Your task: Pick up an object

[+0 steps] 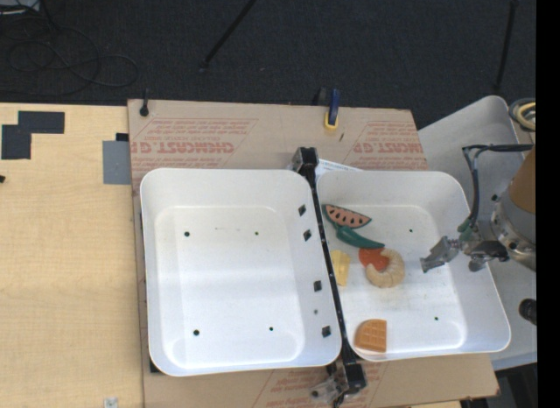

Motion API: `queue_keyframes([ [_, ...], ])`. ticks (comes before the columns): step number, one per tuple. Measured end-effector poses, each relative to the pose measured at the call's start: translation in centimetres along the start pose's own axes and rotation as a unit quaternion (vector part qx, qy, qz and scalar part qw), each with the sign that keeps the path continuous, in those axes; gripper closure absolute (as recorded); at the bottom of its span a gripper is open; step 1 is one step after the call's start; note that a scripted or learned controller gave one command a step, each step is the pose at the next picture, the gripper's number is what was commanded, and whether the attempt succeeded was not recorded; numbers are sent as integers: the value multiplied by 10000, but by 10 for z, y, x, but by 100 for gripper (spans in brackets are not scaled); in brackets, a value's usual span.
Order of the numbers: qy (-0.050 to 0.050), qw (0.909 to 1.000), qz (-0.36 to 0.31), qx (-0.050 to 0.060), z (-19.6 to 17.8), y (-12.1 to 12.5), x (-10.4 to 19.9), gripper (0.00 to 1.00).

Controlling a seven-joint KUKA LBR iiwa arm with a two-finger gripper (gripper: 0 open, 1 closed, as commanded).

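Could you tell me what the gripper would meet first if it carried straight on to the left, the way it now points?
Probably the round bun with the red piece on it, the nearest thing left of the gripper in the right bin. Its height above the bin is unclear, so it might pass over.

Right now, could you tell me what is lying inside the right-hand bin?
The right-hand bin holds a watermelon slice, a green piece, a yellow piece, a red piece on a tan round, and an orange piece. What the round covers is hidden.
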State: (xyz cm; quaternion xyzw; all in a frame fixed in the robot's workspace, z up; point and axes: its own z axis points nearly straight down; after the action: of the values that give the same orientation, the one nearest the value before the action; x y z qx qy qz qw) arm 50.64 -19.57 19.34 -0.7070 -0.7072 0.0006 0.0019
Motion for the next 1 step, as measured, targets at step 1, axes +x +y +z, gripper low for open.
queue_keyframes([
  [1, 19, 10000, -44, 19, 55, 34, 99, 0],
])
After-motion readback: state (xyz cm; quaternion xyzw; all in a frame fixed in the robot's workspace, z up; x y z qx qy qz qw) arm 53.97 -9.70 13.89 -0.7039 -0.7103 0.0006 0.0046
